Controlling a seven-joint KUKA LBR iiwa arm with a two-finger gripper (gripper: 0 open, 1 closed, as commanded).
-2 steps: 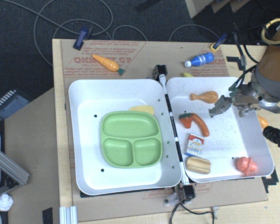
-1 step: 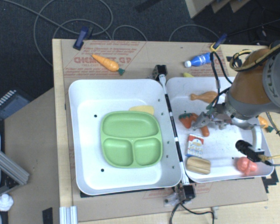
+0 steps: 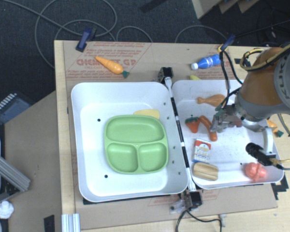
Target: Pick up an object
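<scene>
Hovering low in the right bin (image 3: 232,180), the gripper (image 3: 221,121) has jaws whose opening I cannot tell, an orange sausage-like toy (image 3: 204,123) lying just left of them, nothing visibly lifted yet, so pickup remains.

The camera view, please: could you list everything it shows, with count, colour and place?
Bins: 2, white, side by side on the bench; left bin, right bin.
Divided plate: 1, green, middle of left bin.
Yellow piece: 1, behind the plate, partly hidden.
Chicken leg: 1, tan, right bin, far side.
Toy pieces: orange-red with green, right bin, beside the gripper.
Small box: 1, red and white, right bin.
Bread roll: 1, tan, right bin, near edge.
Pink item: 1, right bin, near right corner.
Carrot: 1, orange, behind left bin.
Bottle: 1, blue and white, behind right bin.
Arm: grey and orange.
Gripper: low over right bin.
</scene>
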